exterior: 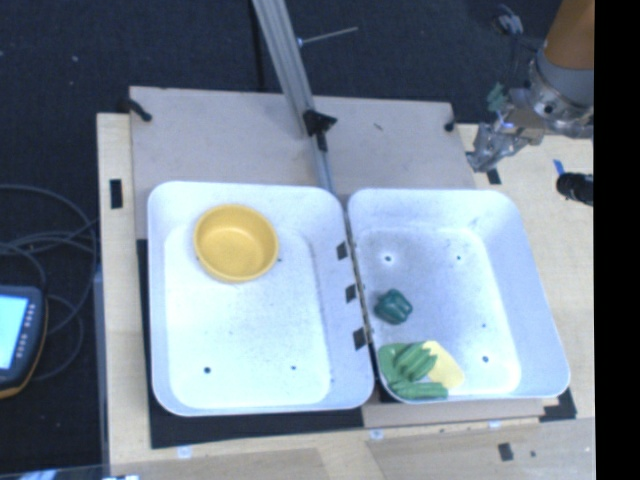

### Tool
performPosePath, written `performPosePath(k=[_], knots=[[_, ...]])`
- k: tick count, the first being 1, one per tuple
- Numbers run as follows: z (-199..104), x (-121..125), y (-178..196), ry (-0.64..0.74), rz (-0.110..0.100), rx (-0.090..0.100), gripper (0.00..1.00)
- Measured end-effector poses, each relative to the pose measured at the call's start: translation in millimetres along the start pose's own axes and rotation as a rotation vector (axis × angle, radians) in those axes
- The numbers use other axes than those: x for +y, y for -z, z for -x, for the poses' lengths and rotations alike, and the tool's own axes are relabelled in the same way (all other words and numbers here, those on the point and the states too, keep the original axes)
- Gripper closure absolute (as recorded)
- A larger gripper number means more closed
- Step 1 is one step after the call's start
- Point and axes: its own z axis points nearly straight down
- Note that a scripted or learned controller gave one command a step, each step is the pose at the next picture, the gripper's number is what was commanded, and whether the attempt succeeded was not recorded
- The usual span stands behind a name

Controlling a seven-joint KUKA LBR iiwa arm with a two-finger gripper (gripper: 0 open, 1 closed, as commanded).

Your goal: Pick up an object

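The right bin (520,268) contains a green-and-yellow toy (418,366) at its near edge and a green pepper (393,306) just behind it. The left bin (170,298) contains a yellow bowl (236,242). The gripper (492,148) hangs beyond the right bin's far corner, clear of all objects; jaw state cannot be determined.
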Motion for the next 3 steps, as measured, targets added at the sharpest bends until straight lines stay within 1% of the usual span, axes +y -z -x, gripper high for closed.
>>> performPosePath(k=[1,3], knots=[[0.8,0.1,2.9,0.0,-0.006,0.0,1.0],[-117.3,-16.6,-20.1,0.003,-0.007,0.002,1.0]])
